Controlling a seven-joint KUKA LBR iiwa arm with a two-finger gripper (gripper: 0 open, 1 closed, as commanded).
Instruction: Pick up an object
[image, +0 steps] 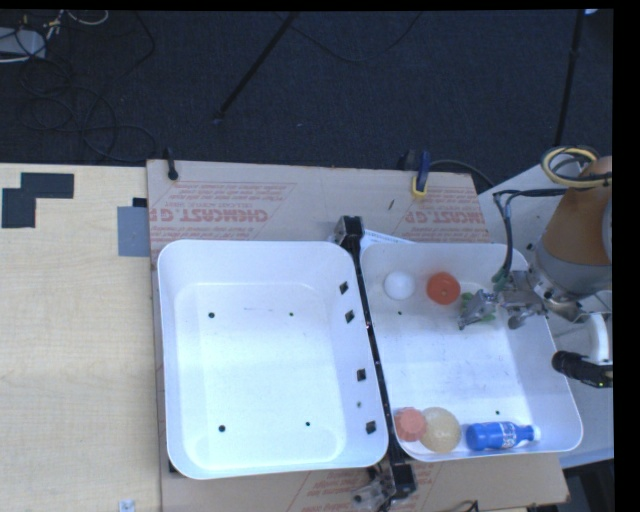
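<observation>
Dark carpet with loose cables lies beyond the bench (70, 330), where a cardboard sheet (250, 205) printed "CHEMCAST GP" sits under two white bins. In the right bin (480, 370), a white ball (399, 286) and an orange-red ball (443, 289) lie at 12 o'clock. A pink ball (408, 424), a pale yellow ball (439, 429) and a blue bottle (500, 436) lie at 6 o'clock. The jaws (478, 308) hang at 2 o'clock near the orange-red ball; their state cannot be told.
</observation>
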